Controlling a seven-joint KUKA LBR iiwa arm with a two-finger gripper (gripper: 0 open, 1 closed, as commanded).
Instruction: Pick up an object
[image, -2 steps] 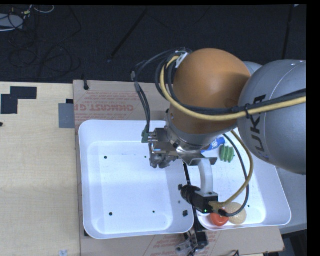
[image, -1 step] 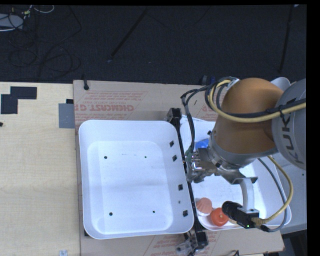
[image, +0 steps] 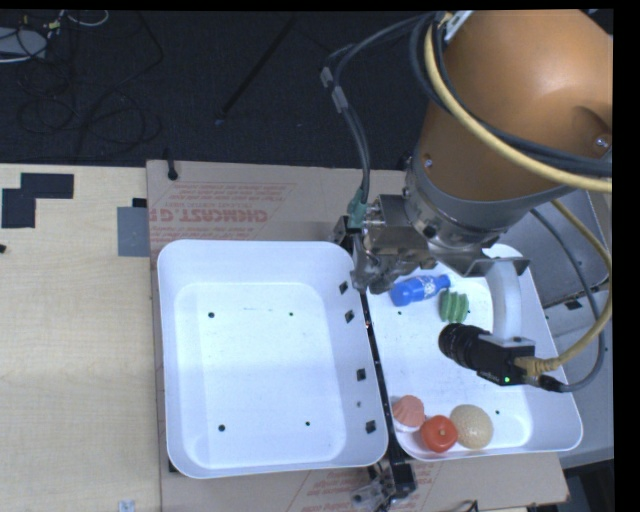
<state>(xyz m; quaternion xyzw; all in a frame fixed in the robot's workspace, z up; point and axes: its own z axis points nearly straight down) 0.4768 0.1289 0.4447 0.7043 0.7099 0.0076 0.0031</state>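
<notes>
The arm (image: 520, 90) reaches in from the right and stands over the far part of the right bin (image: 566, 425). The gripper (image: 376, 262) is low at the far left corner of that bin, close to the wall it shares with the left bin (image: 166, 330). Whether the gripper is open or closed cannot be told from this angle, and nothing can be seen held in it. A blue bottle (image: 418, 290) lies on its side on the bin floor just to the right of the gripper; contact between the two cannot be confirmed. A small green ribbed object (image: 455, 306) lies just beside the bottle, to its right and slightly nearer. Three round items sit grouped at the near edge of the right bin, well apart from the gripper: a pink one (image: 408, 409) on the left, a red one (image: 438, 433) in the middle and nearest, and a pale yellow one (image: 472, 425) on the right; the red one touches or almost touches both neighbours. Both bins rest on a cardboard sheet (image: 250, 205) printed with red lettering, which lies on a pale wooden bench (image: 70, 340).
</notes>
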